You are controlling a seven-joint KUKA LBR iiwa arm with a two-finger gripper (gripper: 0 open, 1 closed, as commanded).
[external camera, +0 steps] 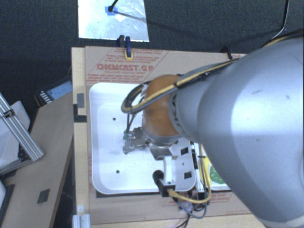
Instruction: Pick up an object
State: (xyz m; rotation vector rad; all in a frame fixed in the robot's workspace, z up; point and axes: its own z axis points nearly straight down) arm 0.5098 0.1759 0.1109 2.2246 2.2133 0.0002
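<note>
You see the gripper (129,144) low in the left bin (102,127). You cannot tell if it has grabbed anything yet.

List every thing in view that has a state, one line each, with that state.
arm: reaching in over the bins, covering most of the right one
gripper: low inside the left bin
left bin: flat on the bench, visible floor bare
clamp: clipped on the bench's far edge
</note>
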